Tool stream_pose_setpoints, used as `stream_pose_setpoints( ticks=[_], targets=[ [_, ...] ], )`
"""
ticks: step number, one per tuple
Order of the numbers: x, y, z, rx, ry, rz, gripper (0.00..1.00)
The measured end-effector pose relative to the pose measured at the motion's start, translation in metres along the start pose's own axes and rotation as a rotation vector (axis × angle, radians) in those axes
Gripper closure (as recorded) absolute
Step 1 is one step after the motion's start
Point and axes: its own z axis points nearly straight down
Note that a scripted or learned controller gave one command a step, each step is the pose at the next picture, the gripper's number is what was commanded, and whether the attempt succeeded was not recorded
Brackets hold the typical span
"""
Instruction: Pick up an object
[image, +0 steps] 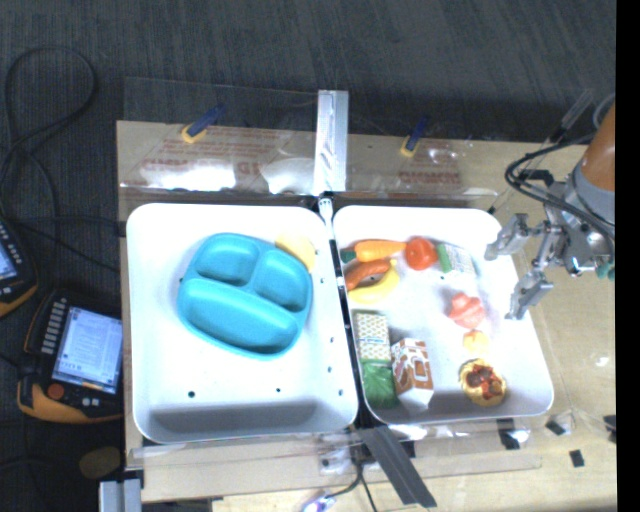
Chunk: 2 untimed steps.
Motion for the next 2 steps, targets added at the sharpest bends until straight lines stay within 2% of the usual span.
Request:
stream_pose_setpoints(
  ticks=[1,2],
  targets=[
    [0.054,0.002,0.096,0.0,0.003,0.287,0.0],
    [0.063,-0.007,0.167,-0.004,-0.007,0.521,0.0]
  ],
)
